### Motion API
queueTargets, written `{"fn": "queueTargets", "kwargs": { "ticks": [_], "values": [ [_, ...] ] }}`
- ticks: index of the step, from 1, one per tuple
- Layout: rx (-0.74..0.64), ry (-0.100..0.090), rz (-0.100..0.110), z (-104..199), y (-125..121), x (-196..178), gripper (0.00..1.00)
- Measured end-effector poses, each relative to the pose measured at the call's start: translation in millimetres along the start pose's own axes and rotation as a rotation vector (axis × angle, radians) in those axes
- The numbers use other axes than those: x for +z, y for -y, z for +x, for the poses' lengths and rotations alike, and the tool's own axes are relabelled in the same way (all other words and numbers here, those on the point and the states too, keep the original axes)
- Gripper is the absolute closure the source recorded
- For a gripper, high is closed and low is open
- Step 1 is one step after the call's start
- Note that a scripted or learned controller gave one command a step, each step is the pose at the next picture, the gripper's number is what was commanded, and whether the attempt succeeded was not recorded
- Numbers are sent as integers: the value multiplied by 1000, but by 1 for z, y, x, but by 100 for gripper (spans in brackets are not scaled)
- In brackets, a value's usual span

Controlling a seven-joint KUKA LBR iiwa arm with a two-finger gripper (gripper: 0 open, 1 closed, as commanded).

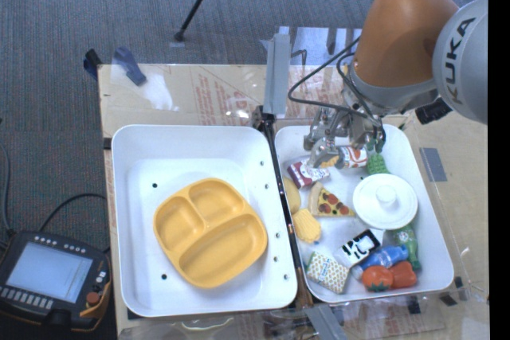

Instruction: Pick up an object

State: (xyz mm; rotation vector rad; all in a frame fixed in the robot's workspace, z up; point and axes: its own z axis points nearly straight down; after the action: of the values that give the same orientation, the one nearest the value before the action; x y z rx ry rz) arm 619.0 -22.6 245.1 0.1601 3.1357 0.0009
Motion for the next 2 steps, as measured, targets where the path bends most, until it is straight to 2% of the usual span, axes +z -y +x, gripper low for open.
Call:
{"fn": "queueTargets", "kwargs": {
  "ticks": [1, 2],
  "values": [
    [-291, -4, -1, 35, 41, 56, 100],
    [-247, 7, -1, -29, 21, -8, 100]
  ]
}}
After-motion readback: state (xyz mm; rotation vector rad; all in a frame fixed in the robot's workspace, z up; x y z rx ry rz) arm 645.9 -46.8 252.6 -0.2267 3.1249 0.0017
